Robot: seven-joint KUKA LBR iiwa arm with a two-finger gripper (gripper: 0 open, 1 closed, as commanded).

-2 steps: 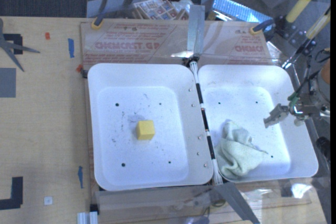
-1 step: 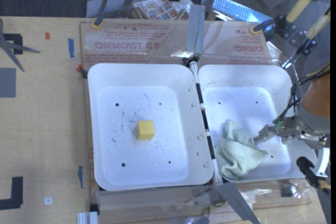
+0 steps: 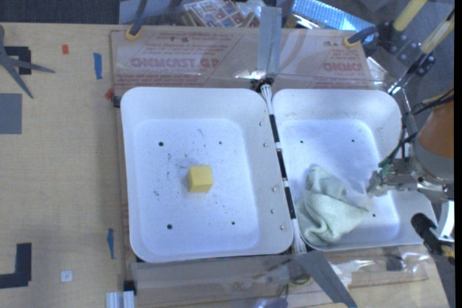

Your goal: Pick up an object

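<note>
Camera view: my gripper hovers low in the right bin, just right of the cloth; whether it is spread or closed, I cannot tell. Approach step, I judge; next it must shift left onto the cloth and close.

Left bin: open floor on all sides of a single yellow cube near its centre. Right bin: far half open; the near half is taken up by a crumpled cloth, with the gripper at the cloth's right edge.
</note>
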